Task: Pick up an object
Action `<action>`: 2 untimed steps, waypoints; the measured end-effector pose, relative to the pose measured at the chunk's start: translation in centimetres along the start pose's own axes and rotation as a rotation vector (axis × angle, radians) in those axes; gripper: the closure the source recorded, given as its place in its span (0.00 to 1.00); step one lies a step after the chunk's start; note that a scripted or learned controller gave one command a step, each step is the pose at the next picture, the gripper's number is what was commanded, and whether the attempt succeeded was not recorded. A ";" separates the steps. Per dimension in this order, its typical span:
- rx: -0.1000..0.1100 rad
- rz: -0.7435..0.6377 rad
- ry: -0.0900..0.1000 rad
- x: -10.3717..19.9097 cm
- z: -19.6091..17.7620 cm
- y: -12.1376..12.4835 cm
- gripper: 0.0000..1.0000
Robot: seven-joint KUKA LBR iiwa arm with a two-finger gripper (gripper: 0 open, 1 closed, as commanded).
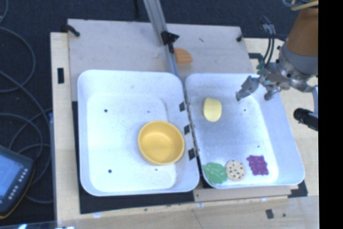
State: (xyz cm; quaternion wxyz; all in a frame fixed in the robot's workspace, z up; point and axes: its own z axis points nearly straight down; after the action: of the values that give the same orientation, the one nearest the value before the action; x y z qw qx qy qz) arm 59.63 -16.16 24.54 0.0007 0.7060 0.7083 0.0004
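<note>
Lemon [212,109] lies left of the open, empty fingers [258,90], which should drop squarely over it before closing.

Right bin [278,131]: open floor in the middle, a yellow lemon-like piece [212,109] at left, three small items along the near edge.

One fixed overhead camera looks slantwise down on both bins [86,115].

Bins [96,83] smooth white plastic; yellow bowl [161,142] glossy plastic; bench [61,206] pale matt wood; rail [153,0] bare metal
</note>
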 end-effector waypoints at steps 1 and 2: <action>0.000 0.000 0.000 0.0 0.0 0.0 0.00; 0.004 0.004 -0.001 0.1 4.2 0.0 0.00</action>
State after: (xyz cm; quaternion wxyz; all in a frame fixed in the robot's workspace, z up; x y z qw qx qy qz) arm 59.61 -16.09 20.32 -0.0003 0.7072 0.7070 -0.0017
